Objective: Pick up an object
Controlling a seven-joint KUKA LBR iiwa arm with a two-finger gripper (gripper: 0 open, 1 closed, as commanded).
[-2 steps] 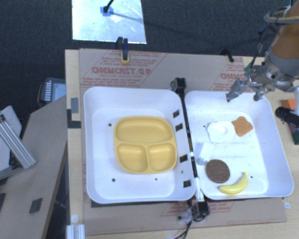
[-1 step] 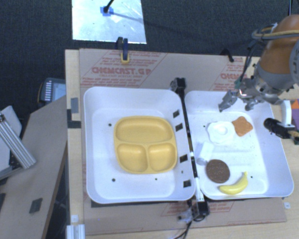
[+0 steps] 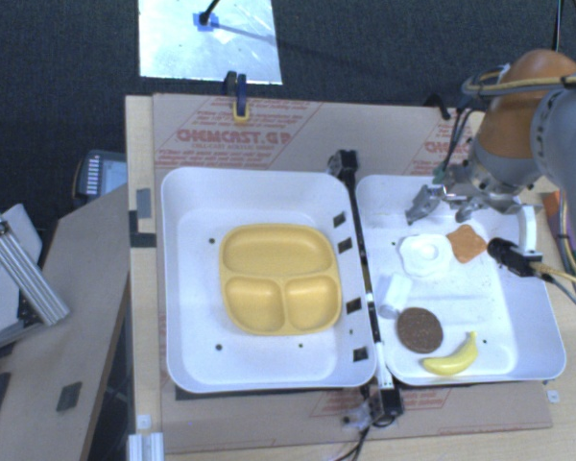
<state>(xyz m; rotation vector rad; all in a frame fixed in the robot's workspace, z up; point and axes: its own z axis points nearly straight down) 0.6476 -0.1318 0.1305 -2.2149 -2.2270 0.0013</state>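
I have the hand [image 3: 430, 203] low over the far end of the right bin [image 3: 538, 339], fingers spread wide with nothing between them, so no pick is made yet. Just beside it, toward me, lie the fried egg [image 3: 422, 254] and toast piece [image 3: 468, 244]; the brown patty [image 3: 420, 329] and banana [image 3: 452, 355] sit further off. Closing on one and lifting remain.

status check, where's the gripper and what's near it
Gripper over right bin, upper left part, nothing between fingers. Toast piece and fried egg just below. Nothing in the way.
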